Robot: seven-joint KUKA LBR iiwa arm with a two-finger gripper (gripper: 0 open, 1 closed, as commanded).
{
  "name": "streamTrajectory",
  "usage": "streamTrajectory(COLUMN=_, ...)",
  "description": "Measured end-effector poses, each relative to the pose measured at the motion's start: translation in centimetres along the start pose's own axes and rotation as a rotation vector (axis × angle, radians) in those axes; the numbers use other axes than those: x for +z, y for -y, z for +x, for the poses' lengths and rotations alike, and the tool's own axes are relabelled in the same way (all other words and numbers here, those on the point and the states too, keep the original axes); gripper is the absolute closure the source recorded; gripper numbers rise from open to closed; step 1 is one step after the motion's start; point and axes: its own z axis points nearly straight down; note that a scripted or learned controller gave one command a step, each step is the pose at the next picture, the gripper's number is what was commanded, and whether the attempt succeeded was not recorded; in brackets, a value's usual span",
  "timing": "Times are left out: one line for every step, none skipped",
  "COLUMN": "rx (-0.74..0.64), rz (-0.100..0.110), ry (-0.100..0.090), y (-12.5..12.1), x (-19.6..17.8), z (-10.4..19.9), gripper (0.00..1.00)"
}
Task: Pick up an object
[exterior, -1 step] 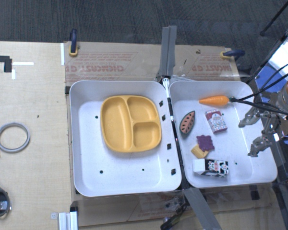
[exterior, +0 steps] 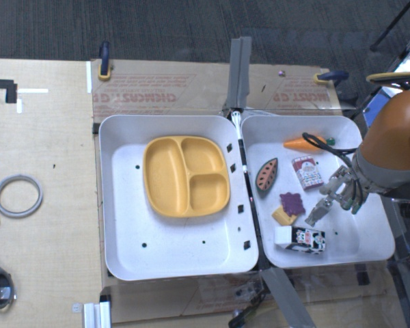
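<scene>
Fingers (exterior: 317,214) hang narrow and empty above the right bin (exterior: 369,251), near a cow-print carton (exterior: 307,238); labels unreadable.

Grey arm (exterior: 383,176), orange band, black cable, silver metal fingers (exterior: 316,214)

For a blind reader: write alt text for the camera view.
The robot's claw hovers low in the right bin among small items: a watermelon slice, purple piece, carrot, red packet and cow-print carton. The left bin holds a yellow divided plate.
</scene>
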Motion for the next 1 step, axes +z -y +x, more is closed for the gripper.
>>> streamTrajectory(rx=0.302, rz=-0.005, ry=0.007, y=-9.02, x=0.83, z=0.18, gripper=0.00)
